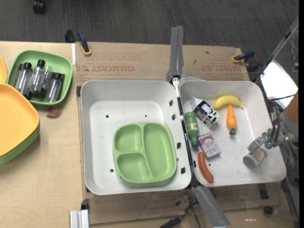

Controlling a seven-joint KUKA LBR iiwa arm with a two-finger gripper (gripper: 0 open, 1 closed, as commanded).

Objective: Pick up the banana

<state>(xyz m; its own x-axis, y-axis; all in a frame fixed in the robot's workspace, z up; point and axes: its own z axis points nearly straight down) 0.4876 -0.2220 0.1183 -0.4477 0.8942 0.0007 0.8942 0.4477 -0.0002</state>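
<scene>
Now the right bin [247, 87] holds the banana [227, 101] at its twelve o'clock, just above the carrot [231, 118] (tip down). At five o'clock the gripper [255, 155] sits low over the bin floor, well apart from the banana; whether its claw is parted or closed I cannot tell.

Cardboard sheet [142, 61]: upside-down red print, "CHEMCAST GP".

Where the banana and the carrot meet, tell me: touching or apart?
Cannot tell. In the camera view the banana curves just above the top end of the carrot; the two outlines meet there, with neither contact nor gap plainly visible.
</scene>
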